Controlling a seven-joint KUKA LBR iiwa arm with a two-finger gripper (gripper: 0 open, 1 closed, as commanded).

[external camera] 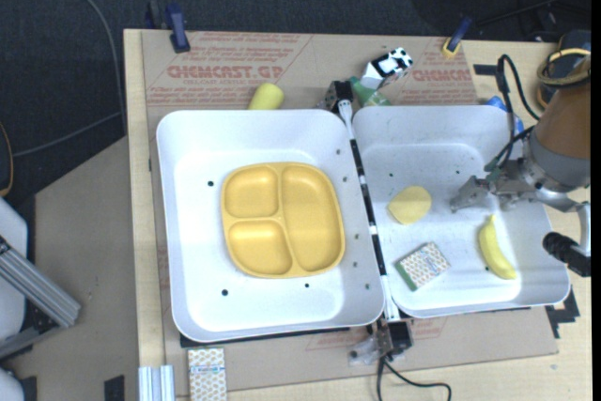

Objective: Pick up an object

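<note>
The left bin holds a yellow divided plate, lying flat near its middle. Behind the bins, on the brown board, a small yellow object rests by the left bin's far edge. In the right bin, a pale yellow round piece lies near the left wall, with a small patterned box in front of it. Further right, a banana lies close to the bin's front right corner. The gripper hangs low over the right bin, between the round piece and the banana, touching neither; nothing sits between its fingers, and I cannot tell how far apart they stand.
</note>
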